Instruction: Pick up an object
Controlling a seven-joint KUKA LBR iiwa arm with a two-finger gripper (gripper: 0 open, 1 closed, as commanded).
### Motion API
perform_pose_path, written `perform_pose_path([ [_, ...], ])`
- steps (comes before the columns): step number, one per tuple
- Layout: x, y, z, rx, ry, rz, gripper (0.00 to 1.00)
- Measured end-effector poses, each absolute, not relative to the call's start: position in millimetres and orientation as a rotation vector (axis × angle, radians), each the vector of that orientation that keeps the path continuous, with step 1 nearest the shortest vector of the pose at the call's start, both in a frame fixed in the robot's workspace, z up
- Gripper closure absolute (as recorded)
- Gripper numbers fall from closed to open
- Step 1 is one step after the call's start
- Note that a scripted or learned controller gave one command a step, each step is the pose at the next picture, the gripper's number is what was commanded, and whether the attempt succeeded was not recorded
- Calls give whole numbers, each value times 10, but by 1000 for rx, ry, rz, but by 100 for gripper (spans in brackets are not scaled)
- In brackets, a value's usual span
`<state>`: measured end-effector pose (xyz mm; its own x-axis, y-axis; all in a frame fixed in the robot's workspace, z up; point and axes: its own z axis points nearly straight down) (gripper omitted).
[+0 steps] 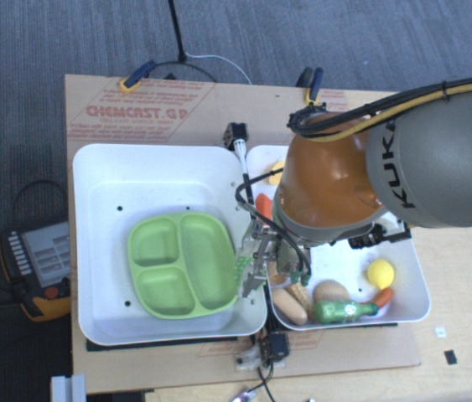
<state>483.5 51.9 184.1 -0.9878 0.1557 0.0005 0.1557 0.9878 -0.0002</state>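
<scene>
Camera view: gripper (261, 266) state, can't tell. Bread roll (290, 304) probably light and squishy, so grab across its middle.

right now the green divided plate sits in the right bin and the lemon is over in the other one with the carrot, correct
Not quite: the camera view shows the green divided plate in the left bin, not the right. The lemon and carrot do lie in the other bin, the right bin.
</scene>
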Motion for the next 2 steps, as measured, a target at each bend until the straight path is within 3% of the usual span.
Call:
perform_pose_path([
  [1, 4835, 500, 1840, -584, -3087, -1, 100],
  [2, 4837, -235, 1842, -723, -3058, 2, 100],
])
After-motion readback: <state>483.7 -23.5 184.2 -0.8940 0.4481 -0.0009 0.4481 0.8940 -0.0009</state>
